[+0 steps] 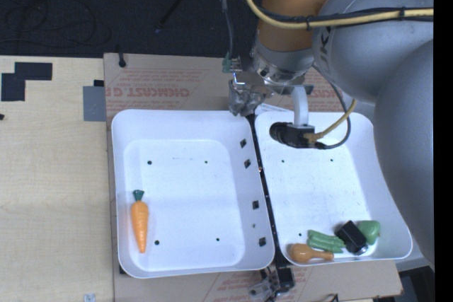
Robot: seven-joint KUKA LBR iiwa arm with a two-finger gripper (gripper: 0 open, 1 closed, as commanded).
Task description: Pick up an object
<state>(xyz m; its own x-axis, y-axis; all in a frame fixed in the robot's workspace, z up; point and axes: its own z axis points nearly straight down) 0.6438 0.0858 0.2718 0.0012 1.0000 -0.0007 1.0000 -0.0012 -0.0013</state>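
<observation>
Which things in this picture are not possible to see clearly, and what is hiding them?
- Tool, camera view: small and dark at the far rim between the bins; whether it is open or shut cannot be told.
- Black object, near corner of the right bin: it overlaps the green pieces, so their shapes are partly hidden.
- Right bin's right rim: covered by the grey arm.
- Carrot in the left bin: fully seen.

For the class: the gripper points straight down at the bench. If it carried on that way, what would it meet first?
Most likely the back rim where the two bins meet, just below the gripper. Depth is hard to judge from this slanted view. The carrot lies far off that line.
</observation>
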